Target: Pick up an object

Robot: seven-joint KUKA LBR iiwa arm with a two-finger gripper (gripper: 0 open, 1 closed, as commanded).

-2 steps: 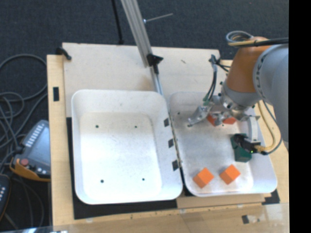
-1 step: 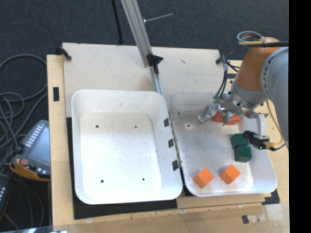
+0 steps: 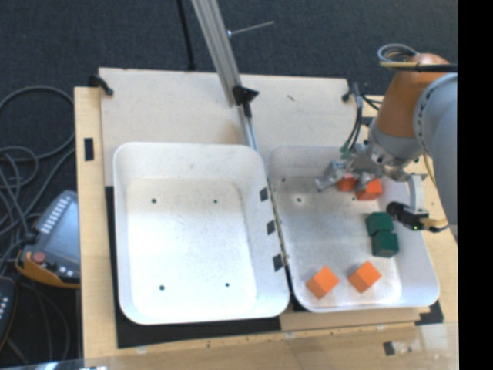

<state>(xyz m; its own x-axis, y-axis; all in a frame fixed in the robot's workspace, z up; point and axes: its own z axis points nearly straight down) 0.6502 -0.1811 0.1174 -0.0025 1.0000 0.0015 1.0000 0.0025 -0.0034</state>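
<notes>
White bins (image 3: 192, 230); no legible writing

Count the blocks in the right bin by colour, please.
Orange blocks: 4
Green blocks: 2
Total: 6, all in the right bin; two orange ones lie beside the gripper.

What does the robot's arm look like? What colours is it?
The arm is smooth, round and grey, with a wide orange band above the wrist. Thin dark cables run down beside it to the gripper, which is small, silvery metal. A black part with a tiny green light sticks out nearby.
</notes>
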